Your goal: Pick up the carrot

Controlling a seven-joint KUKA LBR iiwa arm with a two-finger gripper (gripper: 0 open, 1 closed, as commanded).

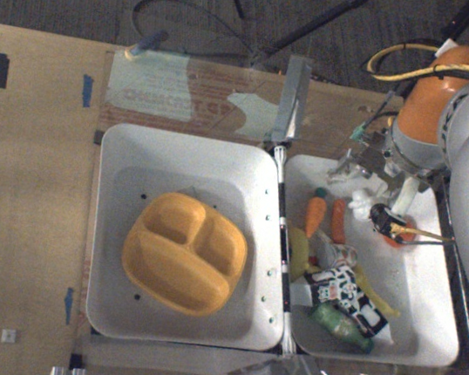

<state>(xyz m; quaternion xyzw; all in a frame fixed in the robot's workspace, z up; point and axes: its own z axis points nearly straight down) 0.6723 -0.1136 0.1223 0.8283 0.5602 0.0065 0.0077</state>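
I saw the carrot (315, 216) lying to the left of my tool (372, 198), near it, long axis pointing up-down in view; tool's state I could not tell.

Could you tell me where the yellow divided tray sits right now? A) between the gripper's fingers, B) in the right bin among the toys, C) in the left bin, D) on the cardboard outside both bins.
C: the yellow divided tray lies flat on the floor of the left bin, across the divider from the carrot.
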